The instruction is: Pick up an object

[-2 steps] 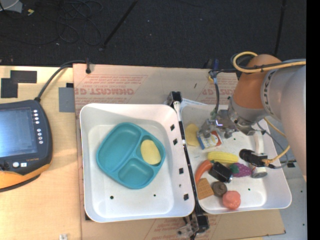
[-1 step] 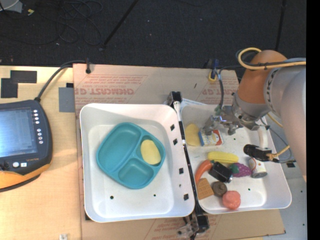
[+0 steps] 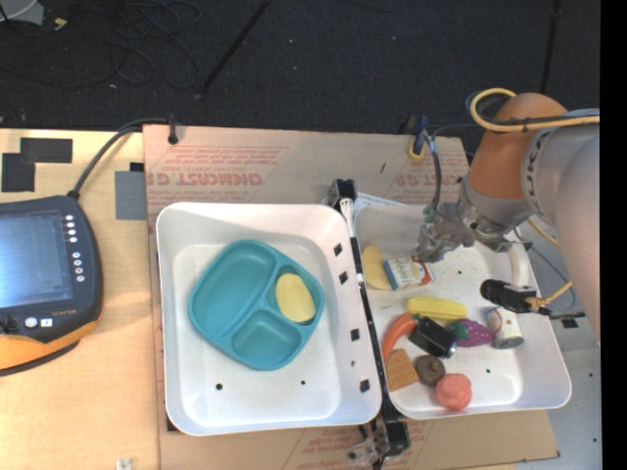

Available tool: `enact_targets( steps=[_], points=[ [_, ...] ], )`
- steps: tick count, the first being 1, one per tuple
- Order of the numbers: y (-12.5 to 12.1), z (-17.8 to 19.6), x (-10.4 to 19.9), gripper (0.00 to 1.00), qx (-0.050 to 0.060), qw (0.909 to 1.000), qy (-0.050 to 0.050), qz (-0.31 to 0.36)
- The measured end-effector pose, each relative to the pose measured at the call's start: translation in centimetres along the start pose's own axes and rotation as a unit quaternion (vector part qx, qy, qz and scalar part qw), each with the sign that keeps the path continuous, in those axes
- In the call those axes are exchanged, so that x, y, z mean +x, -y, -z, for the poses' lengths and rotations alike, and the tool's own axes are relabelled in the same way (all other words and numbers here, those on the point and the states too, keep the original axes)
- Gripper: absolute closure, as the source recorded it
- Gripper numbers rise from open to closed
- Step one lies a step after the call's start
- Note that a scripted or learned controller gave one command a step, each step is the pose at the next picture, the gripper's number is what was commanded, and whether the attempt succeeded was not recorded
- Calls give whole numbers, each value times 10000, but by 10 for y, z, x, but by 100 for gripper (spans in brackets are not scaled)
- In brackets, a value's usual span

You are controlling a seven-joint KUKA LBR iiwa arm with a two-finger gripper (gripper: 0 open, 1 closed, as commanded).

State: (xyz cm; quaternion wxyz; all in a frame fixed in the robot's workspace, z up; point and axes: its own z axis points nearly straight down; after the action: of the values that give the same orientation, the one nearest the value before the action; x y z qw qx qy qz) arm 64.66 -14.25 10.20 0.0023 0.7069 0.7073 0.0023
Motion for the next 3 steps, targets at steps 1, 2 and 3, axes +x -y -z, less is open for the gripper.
enact_targets(
  steps=[1, 2, 3],
  points=[
    [0, -1, 0, 0, 6, 10000, 1, 2],
    [0, 10, -1, 100, 7, 10000, -2, -1],
    [0, 10, -1, 0, 7, 10000, -2, 1]
  ],
)
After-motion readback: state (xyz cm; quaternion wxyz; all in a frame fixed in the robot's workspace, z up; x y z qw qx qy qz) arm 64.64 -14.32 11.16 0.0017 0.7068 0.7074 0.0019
